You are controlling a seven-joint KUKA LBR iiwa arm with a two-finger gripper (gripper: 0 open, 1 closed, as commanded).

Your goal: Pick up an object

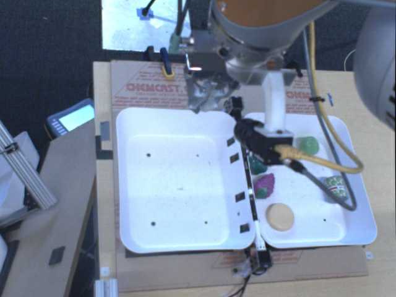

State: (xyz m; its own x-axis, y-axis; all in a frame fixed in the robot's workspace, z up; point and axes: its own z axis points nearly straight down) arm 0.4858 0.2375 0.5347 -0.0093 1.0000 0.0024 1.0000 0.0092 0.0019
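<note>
My gripper (208, 96) is a metallic blur hanging over the far rim of the left bin (179, 184), high above the bench. The loose objects all lie in the right bin (356, 224). They are a green ball (307, 145), a purple piece with a green tip (265, 185), a tan round disc (279, 216), a small green-and-white cup (336, 187) and a teal piece (257, 165) partly hidden by a black fitting. The gripper is well to the left of and behind them. I see nothing hanging from it.
A black fitting (260, 140) with a yellow cable (322, 163) and a grey hose reaches over the right bin's near-left part. A ridge with black clips (242, 197) divides the bins. Cardboard lies under both, and a grey side table (55, 184) stands left.
</note>
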